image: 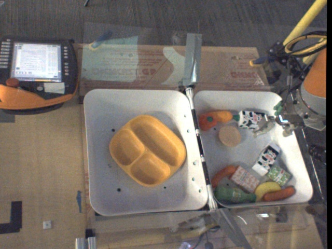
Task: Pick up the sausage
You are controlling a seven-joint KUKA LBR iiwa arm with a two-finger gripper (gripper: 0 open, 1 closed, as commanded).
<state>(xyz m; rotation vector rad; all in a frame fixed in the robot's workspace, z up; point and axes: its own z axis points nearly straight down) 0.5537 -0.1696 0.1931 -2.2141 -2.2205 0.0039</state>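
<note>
Two shallow white bins sit side by side on the bench. The left bin [98,191] holds a yellow divided plate [147,149], tilted so its compartments run diagonally. The right bin [303,175] holds the toy food. A sausage [224,174], reddish-orange, lies near the bin's left wall at the near side, just beside a pink carton [245,179]; a second reddish sausage [280,193] lies at the near right corner, touching a yellow banana [265,189]. A green bottle [232,194] lies along the near wall. Toward the far side are a carrot [213,119], a round tan cookie [229,136] and a cow-patterned milk carton [251,120]. The gripper [275,124] hovers over the bin's far right part, beside that carton, well apart from both sausages; its fingers are spread, with nothing between them.
</note>
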